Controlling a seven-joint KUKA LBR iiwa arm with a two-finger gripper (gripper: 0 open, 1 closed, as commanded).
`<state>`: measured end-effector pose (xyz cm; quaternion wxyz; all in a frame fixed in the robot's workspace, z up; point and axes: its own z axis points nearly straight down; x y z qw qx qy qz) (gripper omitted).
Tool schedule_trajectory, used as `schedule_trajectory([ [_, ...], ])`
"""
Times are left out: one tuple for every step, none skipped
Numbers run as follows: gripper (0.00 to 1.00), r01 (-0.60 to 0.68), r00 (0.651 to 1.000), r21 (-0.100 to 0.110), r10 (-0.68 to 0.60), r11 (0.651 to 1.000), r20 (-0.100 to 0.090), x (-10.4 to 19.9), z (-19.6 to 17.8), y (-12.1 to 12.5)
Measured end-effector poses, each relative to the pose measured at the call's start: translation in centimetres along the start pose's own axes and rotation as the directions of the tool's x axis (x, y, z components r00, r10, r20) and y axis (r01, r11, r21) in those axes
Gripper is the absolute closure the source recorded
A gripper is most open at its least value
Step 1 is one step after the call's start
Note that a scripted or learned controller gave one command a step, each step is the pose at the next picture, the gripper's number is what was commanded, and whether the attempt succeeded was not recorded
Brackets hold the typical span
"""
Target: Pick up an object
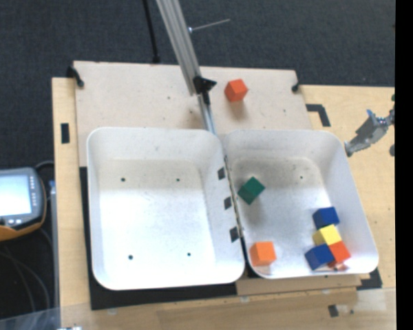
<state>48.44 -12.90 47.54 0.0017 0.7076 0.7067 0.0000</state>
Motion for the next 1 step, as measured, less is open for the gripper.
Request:
schedule_trajectory([
  [0.00, 0.005, 1.000, 0.008, -0.005, 1.000, -0.003, 3.06, 10.64, 1.22],
])
